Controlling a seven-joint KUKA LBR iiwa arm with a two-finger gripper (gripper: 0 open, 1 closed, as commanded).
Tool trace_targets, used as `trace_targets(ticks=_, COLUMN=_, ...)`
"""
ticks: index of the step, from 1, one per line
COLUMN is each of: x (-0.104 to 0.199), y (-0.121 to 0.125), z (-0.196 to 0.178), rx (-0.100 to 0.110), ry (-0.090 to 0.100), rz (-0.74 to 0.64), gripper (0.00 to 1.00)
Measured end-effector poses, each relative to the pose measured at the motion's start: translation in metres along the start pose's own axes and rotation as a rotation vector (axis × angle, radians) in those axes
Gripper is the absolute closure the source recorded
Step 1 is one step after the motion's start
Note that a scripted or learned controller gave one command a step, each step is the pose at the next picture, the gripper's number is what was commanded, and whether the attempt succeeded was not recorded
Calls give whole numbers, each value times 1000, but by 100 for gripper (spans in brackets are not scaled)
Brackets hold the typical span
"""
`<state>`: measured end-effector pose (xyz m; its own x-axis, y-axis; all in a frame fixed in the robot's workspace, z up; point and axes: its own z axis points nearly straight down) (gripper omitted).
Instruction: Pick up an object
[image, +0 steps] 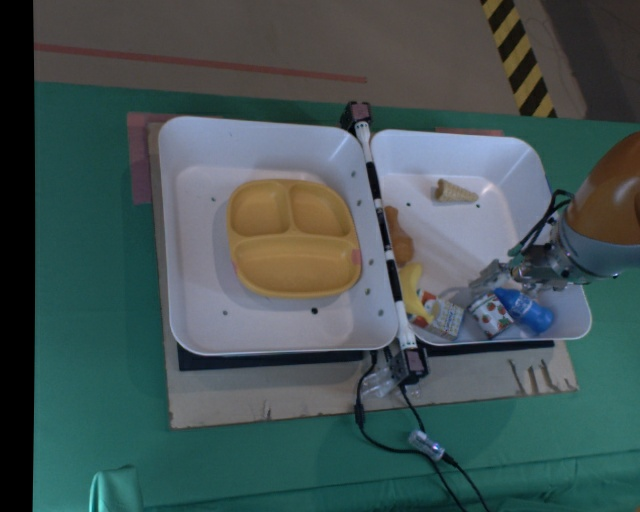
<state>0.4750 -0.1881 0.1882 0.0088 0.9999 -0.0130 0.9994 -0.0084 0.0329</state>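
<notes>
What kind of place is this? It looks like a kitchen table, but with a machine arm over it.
Probably a robot test bench in a lab or workshop, not a kitchen. A robot arm with a claw reaches over two white bins of toy items, and hazard striping marks the bare floor.

Both white bins (200, 330) look like smooth moulded plastic with a soft sheen. The yellow divided plate (293, 238) is plastic too, matt and even in colour. A green cloth (90, 300) covers the bench, dull and faintly creased at its lower corner. Under the bins lies a brown cardboard sheet (270, 400), rough and torn along its front edge. The blue bottle (525, 310) looks glossy plastic. The gripper (505, 275) shows bare grey metal.
</notes>
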Motion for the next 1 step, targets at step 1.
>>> trace_targets(ticks=1, x=-1, y=0, z=0, rx=-1, ry=1, rz=-2, gripper=0)
